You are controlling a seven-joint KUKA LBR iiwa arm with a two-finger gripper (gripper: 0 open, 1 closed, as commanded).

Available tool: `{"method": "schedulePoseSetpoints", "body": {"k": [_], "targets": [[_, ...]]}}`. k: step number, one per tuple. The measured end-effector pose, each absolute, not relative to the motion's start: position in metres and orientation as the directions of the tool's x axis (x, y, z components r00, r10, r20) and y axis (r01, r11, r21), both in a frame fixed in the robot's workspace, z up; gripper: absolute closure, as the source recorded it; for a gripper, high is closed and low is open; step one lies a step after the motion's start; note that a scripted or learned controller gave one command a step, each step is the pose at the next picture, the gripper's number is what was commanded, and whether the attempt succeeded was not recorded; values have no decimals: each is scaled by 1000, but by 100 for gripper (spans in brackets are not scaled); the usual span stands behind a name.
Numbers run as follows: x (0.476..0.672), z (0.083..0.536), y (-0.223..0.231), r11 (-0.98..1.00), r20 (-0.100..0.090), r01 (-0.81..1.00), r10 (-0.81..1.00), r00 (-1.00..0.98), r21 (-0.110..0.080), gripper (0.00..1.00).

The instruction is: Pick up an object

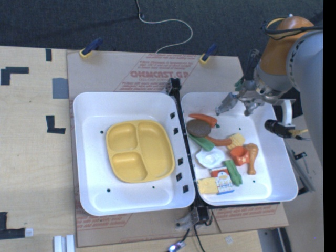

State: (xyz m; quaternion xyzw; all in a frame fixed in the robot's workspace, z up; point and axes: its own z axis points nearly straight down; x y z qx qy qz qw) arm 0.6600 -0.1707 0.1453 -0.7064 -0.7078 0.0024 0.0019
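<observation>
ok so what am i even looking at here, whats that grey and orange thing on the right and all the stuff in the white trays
One camera looks down at a slant on a bench. The grey and orange thing is a robot arm reaching in from the right; its gripper, a two-finger claw, hangs over the right bin with nothing between its fingers. That bin holds toy food: a carrot, a brown patty, a drumstick, a small carton and more. The left bin holds a yellow divided plate. The job is to pick up one object.
</observation>
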Motion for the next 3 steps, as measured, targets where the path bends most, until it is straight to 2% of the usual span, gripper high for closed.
{"method": "schedulePoseSetpoints", "body": {"k": [1,2,3], "targets": [[662,90,-178,0,1,1000,1000,0,5,0],[667,92,-177,2,-2,1000,1000,-2,14,0],[670,105,-176,3,-3,1000,1000,-3,23,100]]}}
